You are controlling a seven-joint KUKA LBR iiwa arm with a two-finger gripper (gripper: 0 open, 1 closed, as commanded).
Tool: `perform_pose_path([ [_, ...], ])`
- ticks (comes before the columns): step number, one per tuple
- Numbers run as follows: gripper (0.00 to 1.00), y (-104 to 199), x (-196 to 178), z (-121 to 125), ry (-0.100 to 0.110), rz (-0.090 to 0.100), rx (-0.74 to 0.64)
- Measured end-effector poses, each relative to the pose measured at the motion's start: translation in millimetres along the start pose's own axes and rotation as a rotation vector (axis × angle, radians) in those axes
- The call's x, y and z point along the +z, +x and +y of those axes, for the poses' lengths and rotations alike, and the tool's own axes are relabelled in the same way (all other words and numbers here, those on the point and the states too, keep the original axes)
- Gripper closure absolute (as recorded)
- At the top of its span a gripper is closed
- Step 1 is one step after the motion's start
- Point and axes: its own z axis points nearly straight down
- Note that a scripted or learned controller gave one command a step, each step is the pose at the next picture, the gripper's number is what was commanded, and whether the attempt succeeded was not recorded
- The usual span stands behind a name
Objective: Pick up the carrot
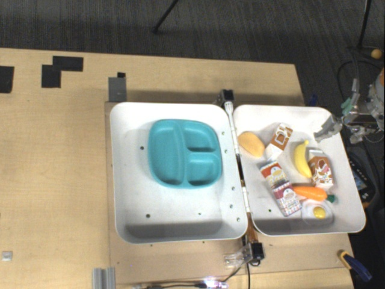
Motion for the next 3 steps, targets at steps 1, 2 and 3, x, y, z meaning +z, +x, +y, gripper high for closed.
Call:
perform_pose_path([
  [1, 0.0, -22, 171, -74, 0.004, 0.003, -0.132],
  [2, 0.0, 0, 180, -71, -0.003, 0.001, 0.208],
  [3, 1.0, -1, 167, -67, -0.011, -0.002, 0.204],
])
